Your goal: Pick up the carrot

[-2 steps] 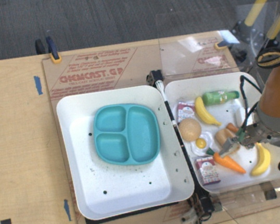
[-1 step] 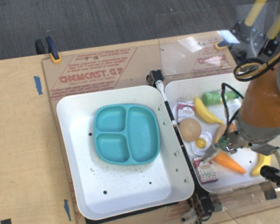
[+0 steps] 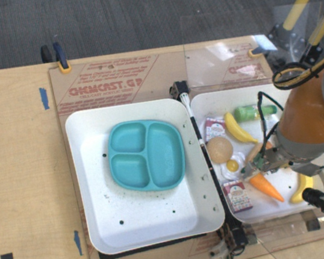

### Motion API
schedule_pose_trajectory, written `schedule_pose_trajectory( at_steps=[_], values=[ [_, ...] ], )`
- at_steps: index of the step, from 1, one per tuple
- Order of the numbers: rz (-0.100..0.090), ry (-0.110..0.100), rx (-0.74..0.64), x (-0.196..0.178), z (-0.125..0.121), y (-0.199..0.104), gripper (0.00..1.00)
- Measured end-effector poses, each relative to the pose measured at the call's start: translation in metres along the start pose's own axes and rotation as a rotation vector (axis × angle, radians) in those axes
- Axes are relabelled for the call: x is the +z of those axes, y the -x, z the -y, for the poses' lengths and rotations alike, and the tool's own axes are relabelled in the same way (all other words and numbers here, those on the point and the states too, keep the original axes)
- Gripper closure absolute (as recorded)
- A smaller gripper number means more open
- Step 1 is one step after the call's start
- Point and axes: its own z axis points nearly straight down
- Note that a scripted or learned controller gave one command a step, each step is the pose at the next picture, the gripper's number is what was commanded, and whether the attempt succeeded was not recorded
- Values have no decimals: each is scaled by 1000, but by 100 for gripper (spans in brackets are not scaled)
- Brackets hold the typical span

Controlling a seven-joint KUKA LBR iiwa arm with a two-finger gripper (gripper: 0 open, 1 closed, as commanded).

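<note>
The orange carrot (image 3: 266,188) lies in the right bin (image 3: 203,102), near its front edge, pointing toward the front right. The gripper (image 3: 257,163) hangs just above the carrot's thick end, under the grey arm with its orange band (image 3: 307,116). Nothing shows between the gripper and the carrot that tells me of a grasp. The arm hides the bin's right part.
Around the carrot lie a small red-and-white carton (image 3: 238,196), a white and yellow piece (image 3: 233,166), a beige round item (image 3: 219,149), a banana (image 3: 239,127), a green item (image 3: 246,112) and a yellow item (image 3: 300,190). The left bin (image 3: 102,214) holds a teal divided plate (image 3: 146,155).
</note>
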Motion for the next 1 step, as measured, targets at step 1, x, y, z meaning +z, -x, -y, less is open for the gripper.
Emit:
schedule_pose_trajectory(
  at_steps=[1],
  values=[
    [-8, -22, 258, -79, -26, -104, 100]
  ],
)
